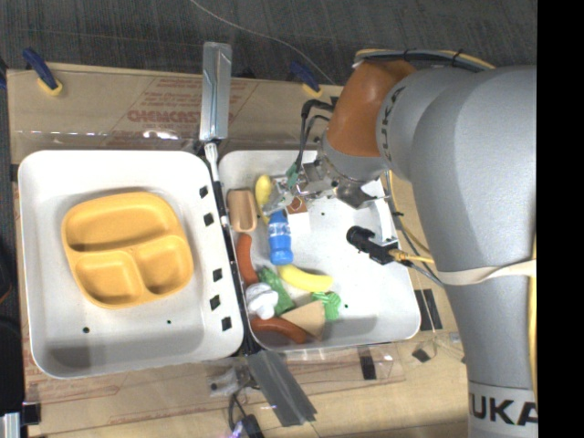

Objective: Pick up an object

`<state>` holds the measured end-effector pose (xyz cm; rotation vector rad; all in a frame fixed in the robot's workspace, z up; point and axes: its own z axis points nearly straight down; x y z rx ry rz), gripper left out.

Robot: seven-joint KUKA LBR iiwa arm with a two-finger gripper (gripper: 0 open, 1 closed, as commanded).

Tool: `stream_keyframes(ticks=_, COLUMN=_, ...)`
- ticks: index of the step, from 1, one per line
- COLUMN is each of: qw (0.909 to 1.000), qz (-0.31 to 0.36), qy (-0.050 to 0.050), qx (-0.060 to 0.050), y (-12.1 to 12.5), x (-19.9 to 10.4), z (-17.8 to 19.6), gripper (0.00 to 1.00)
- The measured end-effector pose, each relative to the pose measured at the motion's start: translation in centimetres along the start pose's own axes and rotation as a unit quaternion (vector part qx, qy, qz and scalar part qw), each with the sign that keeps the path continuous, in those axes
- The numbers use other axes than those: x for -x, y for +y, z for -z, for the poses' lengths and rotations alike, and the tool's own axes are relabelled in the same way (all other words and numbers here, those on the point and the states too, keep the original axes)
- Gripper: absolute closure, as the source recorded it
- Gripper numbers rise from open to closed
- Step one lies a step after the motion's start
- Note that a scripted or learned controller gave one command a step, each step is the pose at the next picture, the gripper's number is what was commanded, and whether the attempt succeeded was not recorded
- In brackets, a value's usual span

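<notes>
- Looking down on the right shallow white bin (388,313), I see a heap of toy food along its left side; no single item is marked as the target.
- Nearest the two-finger gripper (299,182): a small blue plastic bottle with a white label (279,238), lying flat, long axis running roughly top to bottom of the view, cap end toward the gripper.
- Just beside it, a small yellow lemon-shaped piece (264,190) and a tan bread-like block (242,210).
- Below the bottle, a yellow toy banana (306,279) lies nearly crosswise, touching green leafy pieces (276,286).
- A reddish-brown sausage (245,258) runs along the bin's left wall; a second one (278,329) lies at the bottom edge beside a tan wedge (308,318).
- Gripper hangs over the bin's upper part, close above the lemon piece; whether it is open or closed, I cannot tell.
- Left white bin (46,336) holds a yellow three-compartment plastic tray (128,247), upright.
- Bins sit on a brown cardboard-covered bench (109,99); dark carpet-like floor (100,12) beyond.
</notes>
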<state>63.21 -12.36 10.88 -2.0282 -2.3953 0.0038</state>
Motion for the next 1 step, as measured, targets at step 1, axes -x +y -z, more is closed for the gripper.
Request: stream_keyframes(ticks=1, qw=0.9971, qz=-0.076, qy=0.000, qx=0.001, y=-0.61, x=-7.03, z=8.27, gripper=1.00)
